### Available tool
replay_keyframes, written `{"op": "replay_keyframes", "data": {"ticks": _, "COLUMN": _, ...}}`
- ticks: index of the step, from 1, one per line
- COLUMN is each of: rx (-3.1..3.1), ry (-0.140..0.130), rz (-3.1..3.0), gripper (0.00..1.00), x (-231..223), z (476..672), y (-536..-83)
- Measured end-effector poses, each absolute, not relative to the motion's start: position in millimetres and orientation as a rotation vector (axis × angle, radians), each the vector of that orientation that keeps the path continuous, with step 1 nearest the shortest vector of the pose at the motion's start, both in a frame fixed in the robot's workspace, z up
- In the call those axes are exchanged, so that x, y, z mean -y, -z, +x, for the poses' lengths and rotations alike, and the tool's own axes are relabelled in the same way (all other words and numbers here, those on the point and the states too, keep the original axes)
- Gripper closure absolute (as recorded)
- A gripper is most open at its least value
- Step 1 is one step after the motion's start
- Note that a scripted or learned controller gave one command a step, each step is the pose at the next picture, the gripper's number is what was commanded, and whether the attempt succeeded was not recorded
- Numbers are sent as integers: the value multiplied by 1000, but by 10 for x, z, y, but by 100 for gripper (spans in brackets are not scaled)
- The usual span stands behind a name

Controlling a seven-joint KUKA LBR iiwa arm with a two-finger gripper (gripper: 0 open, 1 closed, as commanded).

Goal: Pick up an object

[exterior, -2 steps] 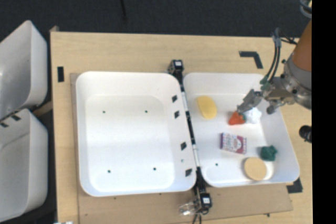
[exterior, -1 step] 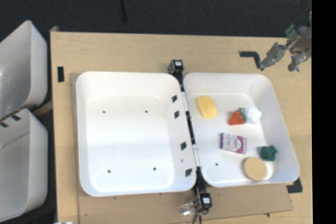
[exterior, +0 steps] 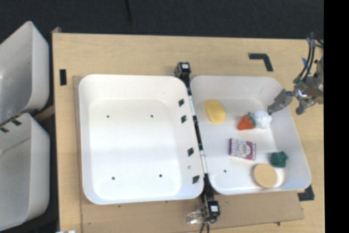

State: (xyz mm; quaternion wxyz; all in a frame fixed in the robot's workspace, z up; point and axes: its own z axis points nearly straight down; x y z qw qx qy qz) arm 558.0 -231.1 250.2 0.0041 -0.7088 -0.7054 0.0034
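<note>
Reaching in from the right, the end effector (exterior: 290, 100) sits over the far right rim of the right bin (exterior: 229, 85), with one finger slanting down toward the small white ball (exterior: 263, 119) and another showing further right. The fingers look spread, with nothing between them, though the edge of the view cuts the wrist and I would not swear to how wide they stand.

All the loose things lie in the right bin, which is why the arm works that side. A yellow lemon-shaped piece (exterior: 215, 111) rests near the divider, well apart from the rest. A red strawberry-like toy (exterior: 246, 122) touches the white ball, so a grasp on either could nudge its neighbour. A pink packet (exterior: 242, 149) lies flat in the middle; nearer, a round tan disc (exterior: 265, 175) sits just beside a small green lump (exterior: 279, 159).

The left bin (exterior: 131, 84) on the desk (exterior: 136, 52) holds nothing visible. Nothing has been lifted yet; the white ball seems the likely target, being closest to the fingers.
</note>
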Motion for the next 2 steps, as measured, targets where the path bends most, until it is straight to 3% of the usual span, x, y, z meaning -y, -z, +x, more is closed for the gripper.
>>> {"op": "replay_keyframes", "data": {"ticks": 1, "rx": 2236, "ry": 7, "rz": -2225, "gripper": 0, "x": 2286, "z": 6199, "y": -3269}}
{"op": "replay_keyframes", "data": {"ticks": 2, "rx": 2213, "ry": -9, "rz": -2218, "gripper": 0, "x": 2293, "z": 5537, "y": -2396}}
